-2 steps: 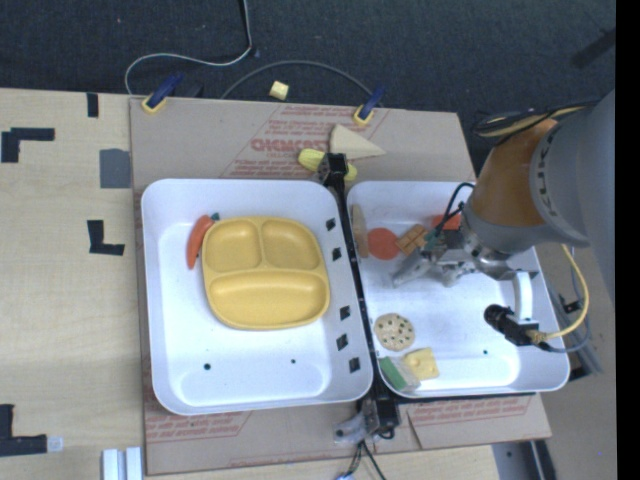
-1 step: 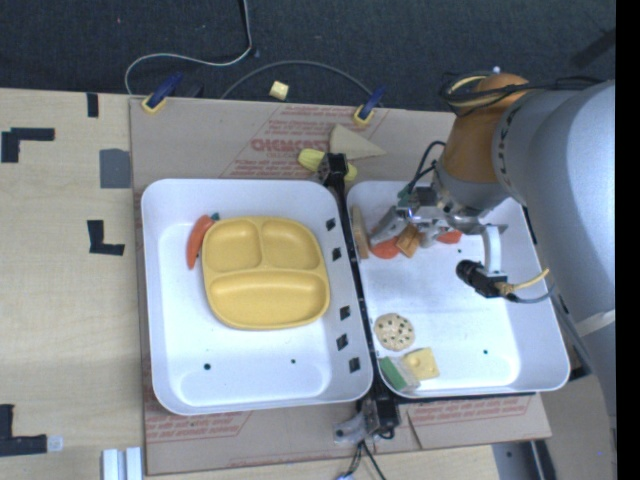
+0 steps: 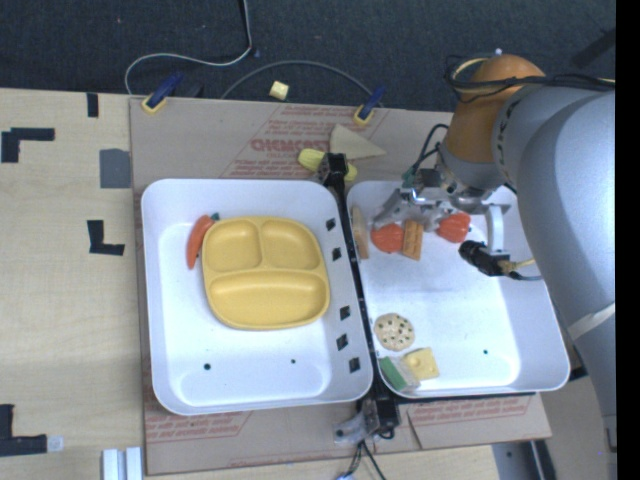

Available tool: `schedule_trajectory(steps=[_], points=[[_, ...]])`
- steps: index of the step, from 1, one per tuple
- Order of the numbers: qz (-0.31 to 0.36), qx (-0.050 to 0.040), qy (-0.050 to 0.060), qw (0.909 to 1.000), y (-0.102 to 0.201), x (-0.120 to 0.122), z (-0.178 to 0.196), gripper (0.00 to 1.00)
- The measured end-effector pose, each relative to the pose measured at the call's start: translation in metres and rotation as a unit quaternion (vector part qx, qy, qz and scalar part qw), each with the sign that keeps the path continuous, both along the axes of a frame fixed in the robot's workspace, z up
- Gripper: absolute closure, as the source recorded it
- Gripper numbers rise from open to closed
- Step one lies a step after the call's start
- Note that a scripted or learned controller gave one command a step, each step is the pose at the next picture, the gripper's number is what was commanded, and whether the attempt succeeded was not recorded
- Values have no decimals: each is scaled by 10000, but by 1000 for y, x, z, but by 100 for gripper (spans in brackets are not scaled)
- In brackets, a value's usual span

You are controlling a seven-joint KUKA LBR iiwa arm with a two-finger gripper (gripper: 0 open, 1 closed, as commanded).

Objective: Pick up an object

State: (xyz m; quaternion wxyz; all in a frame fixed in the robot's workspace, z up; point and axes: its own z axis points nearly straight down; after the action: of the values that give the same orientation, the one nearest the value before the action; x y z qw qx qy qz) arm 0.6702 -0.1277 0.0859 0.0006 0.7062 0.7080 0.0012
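Camera view: The grey arm (image 3: 560,198) is seen reaching in from the right over the far end of the right bin (image 3: 500,368), its gripper (image 3: 425,203) lowered into a small cluster of toy food. How far the gripper is spread, and whether anything is held by it, cannot be told from this slanted view. A red piece (image 3: 386,237) and a tan block (image 3: 411,238) are found side by side just below the gripper on the near side, with another red piece (image 3: 453,227) a little to its right; which, if any, is touched cannot be made out. The tan block's long axis is judged to run roughly toward the camera. At the near end of the same bin, well apart from the gripper, a cookie (image 3: 394,331), a cheese wedge (image 3: 421,364) and a green piece (image 3: 394,373) are laid close together. In the left bin (image 3: 170,368) a yellow divided plate (image 3: 266,272) is set, a carrot (image 3: 198,240) touching its left rim. The cluster is crowded against the far wall and the divider; open floor is left in the bin's middle for withdrawal.
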Motion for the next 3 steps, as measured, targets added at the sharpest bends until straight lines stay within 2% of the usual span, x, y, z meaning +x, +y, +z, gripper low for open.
schedule_trajectory(steps=[1, 2, 3], points=[[-6, -15, -4, 10000, 14, -14, 0, 0], [-8, -2, -6, 10000, -17, 0, 0, 0], [-5, -15, -4, 10000, 14, -30, 1, 0]])
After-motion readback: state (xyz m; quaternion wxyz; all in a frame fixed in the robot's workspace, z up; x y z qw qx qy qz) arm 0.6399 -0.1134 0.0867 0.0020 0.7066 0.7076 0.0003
